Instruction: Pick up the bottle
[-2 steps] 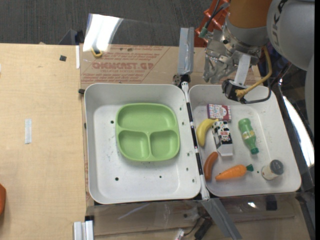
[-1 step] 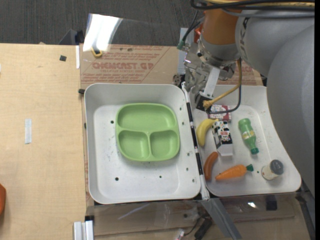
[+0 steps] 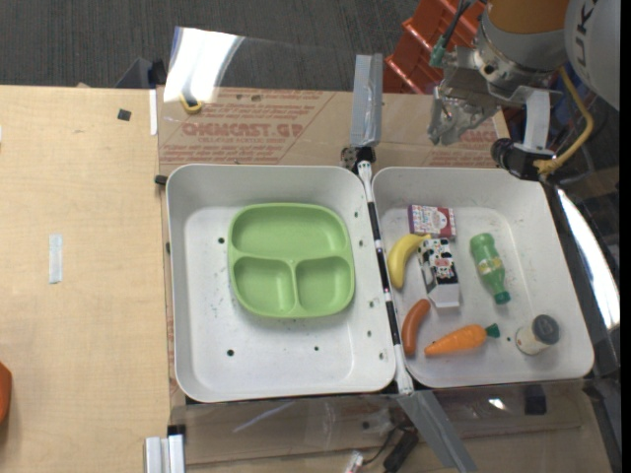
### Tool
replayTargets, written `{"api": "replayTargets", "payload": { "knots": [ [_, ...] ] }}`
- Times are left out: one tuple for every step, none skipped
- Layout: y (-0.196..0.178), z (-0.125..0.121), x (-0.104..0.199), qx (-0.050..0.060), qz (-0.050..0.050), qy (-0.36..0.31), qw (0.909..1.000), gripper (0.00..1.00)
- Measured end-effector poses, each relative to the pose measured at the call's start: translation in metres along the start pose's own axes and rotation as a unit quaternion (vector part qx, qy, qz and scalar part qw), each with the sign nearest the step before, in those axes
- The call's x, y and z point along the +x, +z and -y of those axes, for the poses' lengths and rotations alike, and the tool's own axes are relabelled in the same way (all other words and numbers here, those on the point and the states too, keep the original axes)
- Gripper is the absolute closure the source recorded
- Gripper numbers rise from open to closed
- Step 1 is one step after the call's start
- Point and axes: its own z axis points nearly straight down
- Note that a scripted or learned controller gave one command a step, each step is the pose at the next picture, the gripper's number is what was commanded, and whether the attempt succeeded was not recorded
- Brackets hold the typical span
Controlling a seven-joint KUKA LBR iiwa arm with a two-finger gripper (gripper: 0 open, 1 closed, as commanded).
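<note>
A green plate (image 3: 292, 260) sits in the left bin (image 3: 187, 294). In the right bin (image 3: 567, 264), the green bottle (image 3: 489, 266) lies flat at about three o'clock, beside the milk box (image 3: 440, 273). It looks light and slippery, so grabbing its middle seems best. The claw (image 3: 455, 124) hangs at twelve o'clock, holding nothing.

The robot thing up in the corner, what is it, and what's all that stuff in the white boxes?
That is a robot arm, seen by a camera looking down from above the bench. At its end is a pincer for grabbing, hanging above the back of the right bin and holding nothing. The left bin has a green plate. The right bin holds toy food: a banana, a carrot, a sausage, a milk carton, a small box, a jar and the green bottle it should pick up.
</note>
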Motion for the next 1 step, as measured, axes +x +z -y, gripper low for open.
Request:
{"api": "replayTargets", "payload": {
  "knots": [
    [0.0597, 0.0181, 0.0396, 0.001, 0.000, 0.021, 0.9998, 1.00]
  ]
}}
